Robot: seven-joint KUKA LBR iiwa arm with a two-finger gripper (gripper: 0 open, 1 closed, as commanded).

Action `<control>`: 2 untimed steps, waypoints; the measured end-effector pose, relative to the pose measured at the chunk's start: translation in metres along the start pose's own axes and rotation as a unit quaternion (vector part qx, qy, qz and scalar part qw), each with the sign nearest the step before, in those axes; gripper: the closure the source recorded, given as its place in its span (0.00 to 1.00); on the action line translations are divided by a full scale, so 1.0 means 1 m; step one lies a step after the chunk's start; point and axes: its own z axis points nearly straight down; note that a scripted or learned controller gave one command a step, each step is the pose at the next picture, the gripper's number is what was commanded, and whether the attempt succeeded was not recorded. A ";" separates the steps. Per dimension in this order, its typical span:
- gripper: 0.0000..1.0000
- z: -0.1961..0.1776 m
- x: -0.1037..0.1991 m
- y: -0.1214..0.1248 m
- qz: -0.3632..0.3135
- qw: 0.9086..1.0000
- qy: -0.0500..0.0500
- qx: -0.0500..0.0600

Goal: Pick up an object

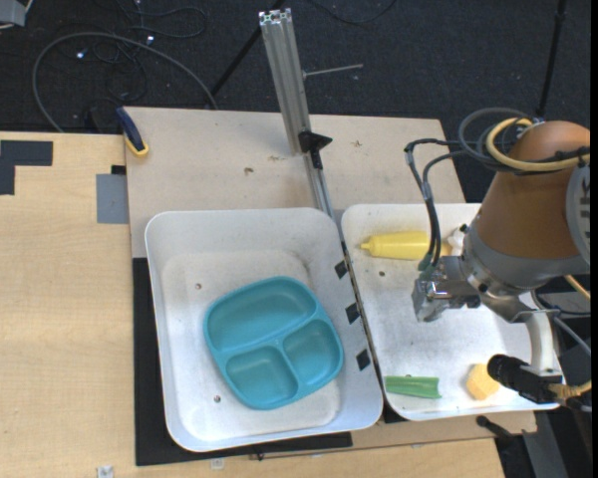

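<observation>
Status: pick not yet achieved, as judged from this view.

1. Arm position. The gripper [431, 302] hangs over the right bin [411, 342], above a bare patch of its floor near the middle. Nothing can be seen between its tips and nothing hangs under it. Whether it is spread or pressed together cannot be told from this angle, as the wrist body hides much of it.

2. Candidate objects, right bin. There are 3 items, all lying on the bin floor:
- a yellow object [397, 245], long and lying flat, near the bin's far left corner and just beyond the gripper;
- a green piece [413, 386], flat, by the near edge and well apart from the gripper;
- a small yellow piece [481, 381], near the near right corner, beside the green piece but not touching it.

3. Candidate object, left bin [169, 267]. There is 1 teal divided plate [272, 341], lying flat at the centre, well apart from the arm.

4. Done so far. The arm is inside the working area and over a bin that holds objects. No contact with any object is visible.

5. Left to do. The arm has to line up over 1 object, descend, close on it and lift it clear of the bin floor. The yellow object is the nearest candidate, but the gripper sits beside it rather than above it. A straight descent from here would likely meet bare floor.

6. Bench [50, 317]. Both bins sit square on it, side by side.
</observation>
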 end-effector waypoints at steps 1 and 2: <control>1.00 -0.006 0.050 0.010 0.000 1.000 0.000 0.000; 1.00 -0.009 0.103 0.019 -0.001 1.000 0.000 0.000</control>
